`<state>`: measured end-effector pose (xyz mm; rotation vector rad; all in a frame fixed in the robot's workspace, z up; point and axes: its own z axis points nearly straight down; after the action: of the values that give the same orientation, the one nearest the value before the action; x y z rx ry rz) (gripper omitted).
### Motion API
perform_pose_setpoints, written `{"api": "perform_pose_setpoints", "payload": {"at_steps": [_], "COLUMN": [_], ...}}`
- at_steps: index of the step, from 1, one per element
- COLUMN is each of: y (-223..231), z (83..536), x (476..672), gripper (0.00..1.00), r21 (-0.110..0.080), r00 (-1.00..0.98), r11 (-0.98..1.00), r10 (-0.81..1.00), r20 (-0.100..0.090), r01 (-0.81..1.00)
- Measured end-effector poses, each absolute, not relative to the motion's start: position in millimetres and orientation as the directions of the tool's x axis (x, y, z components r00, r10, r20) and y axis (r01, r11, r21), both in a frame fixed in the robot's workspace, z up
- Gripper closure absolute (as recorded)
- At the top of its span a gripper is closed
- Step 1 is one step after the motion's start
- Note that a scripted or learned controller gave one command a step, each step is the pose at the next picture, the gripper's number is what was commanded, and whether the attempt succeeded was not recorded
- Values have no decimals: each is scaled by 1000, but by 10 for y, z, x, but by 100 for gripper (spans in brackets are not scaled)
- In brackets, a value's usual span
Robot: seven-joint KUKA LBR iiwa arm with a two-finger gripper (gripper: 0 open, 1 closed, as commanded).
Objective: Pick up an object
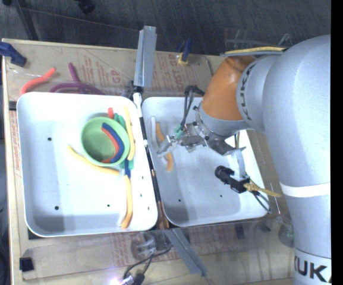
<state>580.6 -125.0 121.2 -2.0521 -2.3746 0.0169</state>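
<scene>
The gripper (170, 142) sits low at the right bin's (207, 209) left wall, over an orange stick (161, 136). Jaw state cannot be determined. No object appears lifted; grasping and raising remain.

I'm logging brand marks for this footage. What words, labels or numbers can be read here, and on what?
"KU": large dark letters on the grey arm, low at the frame's right, cut off by the edge.
Faint reddish print on the bench above the left bin: too blurred to read.
</scene>
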Motion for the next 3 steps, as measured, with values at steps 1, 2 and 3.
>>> {"api": "perform_pose_setpoints", "payload": {"at_steps": [1,2,3], "y": [-1120,-1076,-531], "z": [957,1043,1921], "x": [5796,5792,6219], "gripper": [0,100,100], "r21": [4,-1,-2], "r00": [-159,-164,53], "r11": [159,164,-53], "r10": [987,986,999], "r20": [-19,-9,1], "r01": [987,986,999]}}
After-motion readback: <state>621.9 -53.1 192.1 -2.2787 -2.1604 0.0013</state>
